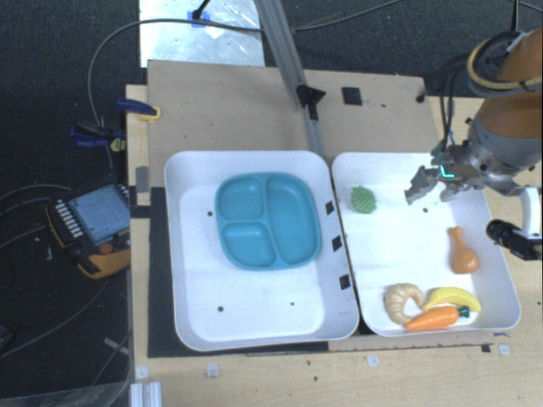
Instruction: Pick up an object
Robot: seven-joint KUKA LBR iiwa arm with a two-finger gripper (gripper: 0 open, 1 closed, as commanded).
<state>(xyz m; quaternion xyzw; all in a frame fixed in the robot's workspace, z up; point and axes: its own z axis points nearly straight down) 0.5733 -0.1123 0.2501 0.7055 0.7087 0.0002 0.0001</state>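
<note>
My jaws (431, 188) hang spread and empty over the right bin (386, 253), just right of the broccoli (363, 199). I see a drumstick (462, 252) near the right wall, and croissant (401, 299), banana (452, 298), carrot (433, 318) bunched at the front.

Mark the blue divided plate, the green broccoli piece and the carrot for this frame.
blue divided plate (268, 221): camera view, on the ridge between its compartments.
green broccoli piece (363, 199): camera view, middle of the floret.
carrot (433, 318): camera view, middle of the orange body.
</note>
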